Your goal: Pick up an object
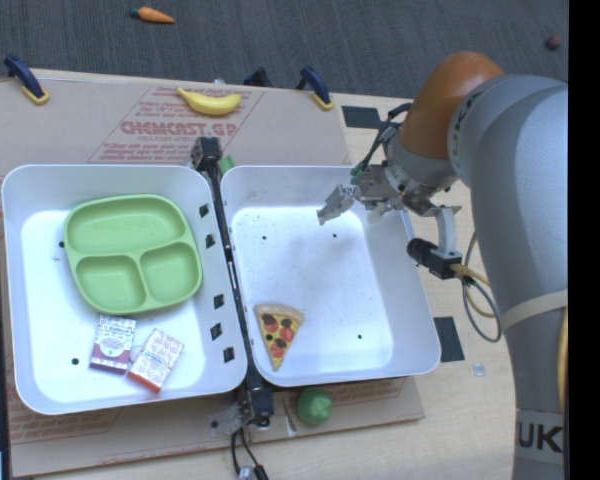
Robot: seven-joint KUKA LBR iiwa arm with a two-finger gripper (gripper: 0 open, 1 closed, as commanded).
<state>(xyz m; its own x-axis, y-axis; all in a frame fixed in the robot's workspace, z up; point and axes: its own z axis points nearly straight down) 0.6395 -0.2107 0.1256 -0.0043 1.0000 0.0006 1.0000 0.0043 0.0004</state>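
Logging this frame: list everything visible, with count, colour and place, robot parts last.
Bins: 2, white, side by side on bench.
Divided plate: 1, light green, left bin.
Small packets: 2, red-white, left bin front.
Pizza slice: 1, toy, right bin front.
Banana: 1, yellow, cardboard behind bins.
Green ball: 1, before right bin.
Carrot: 1, orange, floor.
Clamps: blue, cardboard edge.
Arm: 1, grey-orange, right.
Gripper: over right bin's back.
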